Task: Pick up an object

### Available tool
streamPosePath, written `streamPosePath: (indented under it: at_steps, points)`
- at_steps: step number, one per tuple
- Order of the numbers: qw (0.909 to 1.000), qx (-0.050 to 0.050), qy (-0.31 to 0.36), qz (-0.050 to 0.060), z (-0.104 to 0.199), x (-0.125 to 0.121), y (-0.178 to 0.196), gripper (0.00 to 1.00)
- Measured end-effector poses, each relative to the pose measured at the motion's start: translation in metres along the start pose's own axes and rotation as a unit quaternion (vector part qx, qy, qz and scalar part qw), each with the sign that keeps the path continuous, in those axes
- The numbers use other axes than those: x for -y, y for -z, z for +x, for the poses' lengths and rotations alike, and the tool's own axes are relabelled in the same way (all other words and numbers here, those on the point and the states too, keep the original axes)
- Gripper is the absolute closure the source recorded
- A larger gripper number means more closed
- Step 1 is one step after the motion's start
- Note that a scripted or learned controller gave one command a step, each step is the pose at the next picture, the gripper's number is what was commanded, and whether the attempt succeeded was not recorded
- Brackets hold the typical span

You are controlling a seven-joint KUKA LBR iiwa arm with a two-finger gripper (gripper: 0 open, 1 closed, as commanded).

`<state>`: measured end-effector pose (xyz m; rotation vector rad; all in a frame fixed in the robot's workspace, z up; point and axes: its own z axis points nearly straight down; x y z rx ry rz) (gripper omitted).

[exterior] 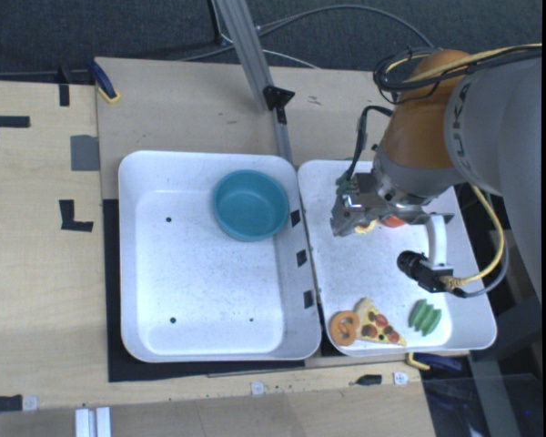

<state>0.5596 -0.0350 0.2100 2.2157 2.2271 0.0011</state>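
My gripper hangs over the upper left part of the right bin, with the grey arm and its orange band above it to the right. Near that bin's front edge lie a pizza slice toy, an orange round toy and a green toy. A small orange-red object peeks out from under the wrist. A blue bowl sits at the back of the left bin. Nothing is visible between my fingers.
A slanted metal pole runs from the top down to the gap between the bins. A black cable connector and white fitting hang beside the wrist over the right bin. Wooden bench surrounds the bins.
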Motion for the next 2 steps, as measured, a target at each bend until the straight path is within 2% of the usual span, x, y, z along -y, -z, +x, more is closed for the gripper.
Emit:
streamPosePath:
  at_steps: [2]
  points:
    - [1.0,0.0,0.0,0.0,0.095,-0.039,0.021,1.0]
